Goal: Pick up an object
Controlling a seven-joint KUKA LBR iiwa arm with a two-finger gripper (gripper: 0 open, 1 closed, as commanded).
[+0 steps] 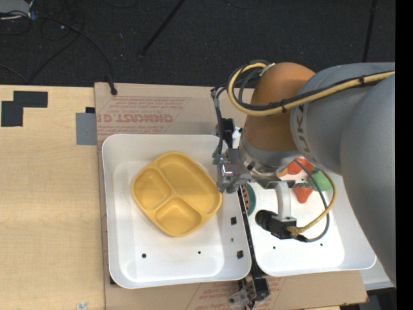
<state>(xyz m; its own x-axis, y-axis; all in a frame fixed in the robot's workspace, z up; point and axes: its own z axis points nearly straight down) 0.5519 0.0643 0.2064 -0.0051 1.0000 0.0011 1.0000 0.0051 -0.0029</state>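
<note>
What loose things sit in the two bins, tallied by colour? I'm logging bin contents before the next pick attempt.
Yellow: 1, the divided plate in the left bin.
Orange-red: 1, a toy partly hidden by the arm in the right bin.
Green: 1, a piece beside it; possibly part of the same toy.
Total: 3 visible.

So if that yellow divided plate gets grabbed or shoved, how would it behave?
The yellow plate looks like moulded plastic, so probably stiff and light. It lies flat in the left bin, so it should slide rather than roll. Its smooth, shallow rim may slip from a pincer.
</note>
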